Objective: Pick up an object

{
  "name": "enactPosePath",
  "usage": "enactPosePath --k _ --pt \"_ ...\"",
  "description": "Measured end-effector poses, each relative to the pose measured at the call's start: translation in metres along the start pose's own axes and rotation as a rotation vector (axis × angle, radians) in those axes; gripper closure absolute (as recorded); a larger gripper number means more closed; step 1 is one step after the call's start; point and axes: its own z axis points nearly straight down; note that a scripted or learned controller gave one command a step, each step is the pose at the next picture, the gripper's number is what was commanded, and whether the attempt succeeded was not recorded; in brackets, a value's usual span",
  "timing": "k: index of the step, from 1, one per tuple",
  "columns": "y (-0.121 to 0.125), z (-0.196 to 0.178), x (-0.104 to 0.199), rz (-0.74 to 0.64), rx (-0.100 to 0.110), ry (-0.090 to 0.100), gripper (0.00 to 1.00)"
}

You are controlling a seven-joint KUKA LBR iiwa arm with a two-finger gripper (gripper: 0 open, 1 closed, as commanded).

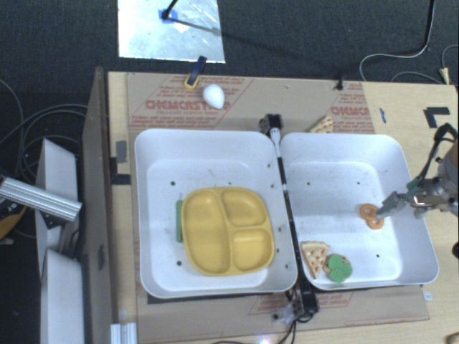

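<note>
Yellow tray [228, 229] fills left bin [154, 156]; pretzel [371, 216] beside hand [393, 203].

Single fixed camera above the bench, looking down at a slant, both white bins [287, 192] framed mid-distance

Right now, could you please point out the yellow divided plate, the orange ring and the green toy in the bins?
yellow divided plate [228, 229], camera view, its centre ridge.
orange ring [371, 216], camera view, its band.
green toy [338, 266], camera view, its top.
</note>
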Motion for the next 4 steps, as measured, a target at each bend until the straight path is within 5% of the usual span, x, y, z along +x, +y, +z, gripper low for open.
enactPosePath --k 1,2,3,4 --pt "0.011 0.125 -0.011 0.002 -0.001 0.000 0.00" --pt "0.105 0.119 -0.003 -0.007 -0.010 -0.002 0.00" --pt "0.150 0.044 -0.012 -0.004 -0.011 -0.004 0.00" --pt "0.109 0.063 -0.011 0.002 0.003 0.000 0.00"
